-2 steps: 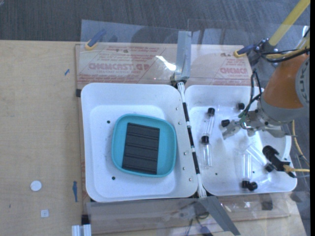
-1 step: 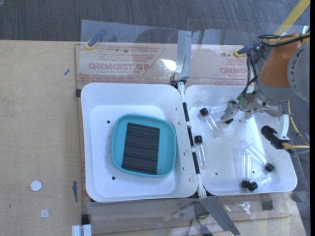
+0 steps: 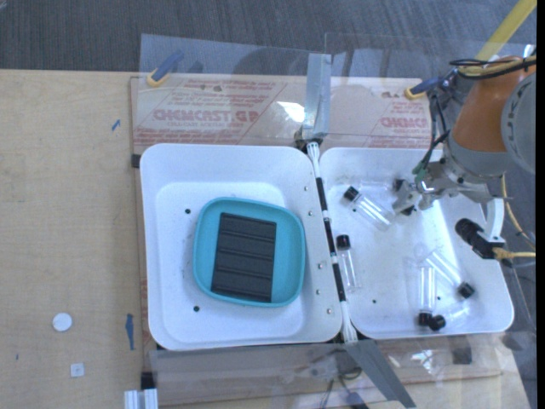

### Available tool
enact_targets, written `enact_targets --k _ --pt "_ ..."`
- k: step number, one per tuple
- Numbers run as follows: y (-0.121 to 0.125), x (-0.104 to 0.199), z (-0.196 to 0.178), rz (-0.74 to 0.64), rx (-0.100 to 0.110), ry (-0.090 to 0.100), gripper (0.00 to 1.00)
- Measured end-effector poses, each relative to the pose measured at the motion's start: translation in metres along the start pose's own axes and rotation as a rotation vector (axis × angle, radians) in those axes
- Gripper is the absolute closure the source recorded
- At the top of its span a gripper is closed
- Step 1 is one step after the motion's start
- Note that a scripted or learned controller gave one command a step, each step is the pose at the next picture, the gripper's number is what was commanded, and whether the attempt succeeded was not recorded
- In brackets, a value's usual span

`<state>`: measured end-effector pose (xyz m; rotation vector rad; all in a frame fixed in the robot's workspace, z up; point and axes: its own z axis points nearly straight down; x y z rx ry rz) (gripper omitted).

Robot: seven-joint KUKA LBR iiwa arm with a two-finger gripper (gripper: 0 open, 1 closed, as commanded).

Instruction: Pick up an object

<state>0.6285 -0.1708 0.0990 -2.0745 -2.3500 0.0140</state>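
On the left, a shallow white bin [image 3: 162,254] is sitting on the wooden worktop [image 3: 60,228]. Inside it a teal square plastic dish [image 3: 203,254] is lying flat, and a black ribbed pad [image 3: 247,256] is resting in the dish.

Moving right, a clear plastic tube with a black cap [image 3: 344,258] is lying beside the wall where the two bins are meeting. Its long side is running up and down the picture, with the cap at the far end.

In the right white bin [image 3: 498,313], another clear tube with a black cap [image 3: 364,204] is lying near the far side. It is slanting, with its cap pointing up and to the left. More clear tubes [image 3: 434,279] are lying lower down, some with black caps near the bin's front edge.

The gripper [image 3: 410,199] of the grey and orange arm [image 3: 481,118] is hanging low over the far part of the right bin, just beside the slanting tube. Whether it is open or closed is too blurry to tell, and nothing shows inside it.

I think the arm is getting ready to grab that slanting tube. To do it well, the gripper should be turning so it is closing across the thin side of the tube, not along its long side. It should be coming down over the middle of the tube, because a smooth round tube could be rolling away if it gets pushed at one end.
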Motion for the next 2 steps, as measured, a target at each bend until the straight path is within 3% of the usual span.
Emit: enact_targets --k 1,2 --pt "0.022 0.05 -0.096 0.005 -0.012 0.0 1.0" --pt "0.05 0.094 -0.119 0.093 -0.015 -0.001 1.0"
